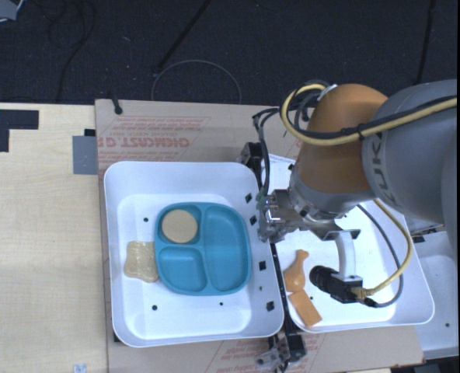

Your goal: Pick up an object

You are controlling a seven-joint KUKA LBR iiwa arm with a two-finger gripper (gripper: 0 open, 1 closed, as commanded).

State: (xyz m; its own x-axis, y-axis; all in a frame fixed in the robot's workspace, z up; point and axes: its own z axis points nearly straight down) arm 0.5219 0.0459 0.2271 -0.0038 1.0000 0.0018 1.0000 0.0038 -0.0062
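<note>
My gripper hangs over the rim between the two bins, at the left edge of the right bin, with the big grey and orange arm above it. An orange, bent toy piece lies in the right bin just below and to the right of the gripper, apart from it. In the left bin sits a blue divided plate with a round tan disc in its upper left compartment. A pale yellow lumpy piece lies against the plate's left side.
The arm hides much of the right bin. Both bins rest on a cardboard sheet on the wooden bench. Bare bin floor shows below the plate in the left bin.
</note>
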